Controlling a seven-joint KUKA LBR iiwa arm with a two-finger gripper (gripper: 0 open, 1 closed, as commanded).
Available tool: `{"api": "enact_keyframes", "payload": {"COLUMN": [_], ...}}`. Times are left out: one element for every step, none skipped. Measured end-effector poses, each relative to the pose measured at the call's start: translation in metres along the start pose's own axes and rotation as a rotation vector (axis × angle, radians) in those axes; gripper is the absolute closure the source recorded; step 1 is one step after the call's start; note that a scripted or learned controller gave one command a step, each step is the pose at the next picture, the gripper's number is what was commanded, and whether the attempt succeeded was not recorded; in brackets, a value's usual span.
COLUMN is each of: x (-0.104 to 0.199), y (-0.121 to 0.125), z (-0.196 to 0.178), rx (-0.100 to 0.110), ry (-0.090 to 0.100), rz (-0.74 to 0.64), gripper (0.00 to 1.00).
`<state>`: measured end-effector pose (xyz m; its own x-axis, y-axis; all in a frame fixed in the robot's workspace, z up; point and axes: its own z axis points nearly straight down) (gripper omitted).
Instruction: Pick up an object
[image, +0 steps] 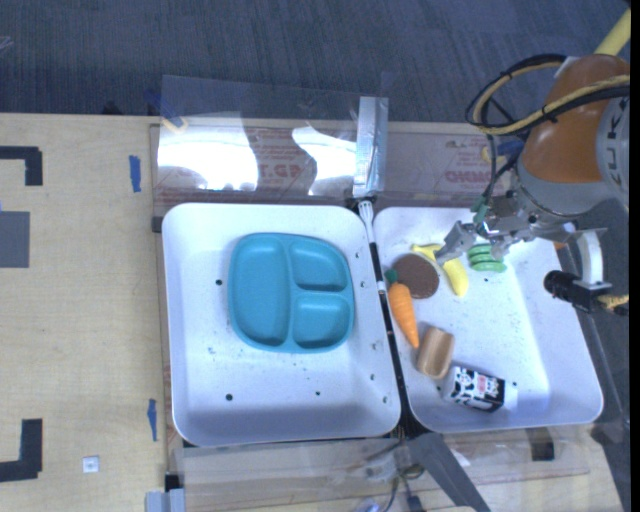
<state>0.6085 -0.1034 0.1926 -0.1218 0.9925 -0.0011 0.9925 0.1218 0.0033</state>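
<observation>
Hovering: gripper (468, 240) hung over right bin (560, 380), upper right of frame
Fingers: state could not be told
Beneath: banana (452, 272), green piece (487, 259)
Left bin (190, 330): blue plate (292, 292)

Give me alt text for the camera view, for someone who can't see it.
A robot arm's pincer hovers over the right bin, which holds toy food: a banana, carrot and cookie. The left bin holds a blue divided plate.
</observation>
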Motion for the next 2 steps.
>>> {"api": "enact_keyframes", "payload": {"x": [0.005,0.004], "y": [0.024,0.026], "z": [0.099,0.087], "rx": [-0.012,-0.021], "ry": [-0.004,-0.005], "rz": [-0.093,-0.091], "gripper": [0.00,1.00]}}
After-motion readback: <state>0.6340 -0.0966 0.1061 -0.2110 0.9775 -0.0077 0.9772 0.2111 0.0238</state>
